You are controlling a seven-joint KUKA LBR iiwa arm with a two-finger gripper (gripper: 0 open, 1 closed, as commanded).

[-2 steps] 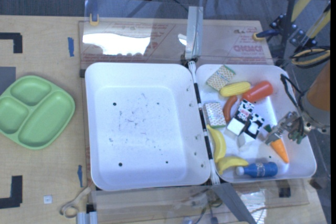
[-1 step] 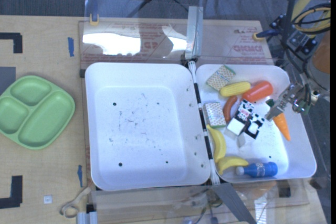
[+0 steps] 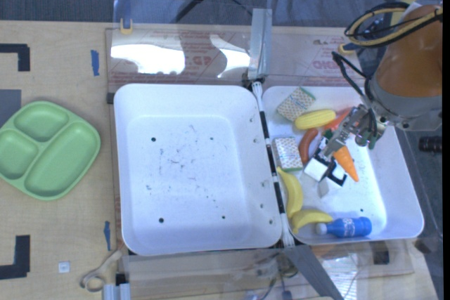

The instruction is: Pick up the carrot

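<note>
The carrot (image 3: 345, 161) lies in the right bin (image 3: 401, 211), toward its middle, pointing down and to the right, its upper end right at the tips of the end effector (image 3: 336, 142). From here I cannot tell whether the end effector is clenched on it or released; its tips sit over the carrot's top and a small white and black block (image 3: 322, 168) just to the left. A red pepper-like piece (image 3: 306, 144) curves beside that block, with a yellow lemon-shaped toy (image 3: 314, 119) at its far end and a patterned sponge (image 3: 295, 104) beyond. A second patterned square (image 3: 287, 150) rests against the bin's left wall. Nearer, two bananas (image 3: 295, 204) lie along that wall, and a blue bottle (image 3: 346, 227) lies on its side at the near edge. The left bin (image 3: 190, 165) stands alongside, touching. Well apart, on the left of the wooden surface (image 3: 56, 67), sits a green divided plate (image 3: 46, 149). The grey arm (image 3: 408, 74) enters from the right.
</note>
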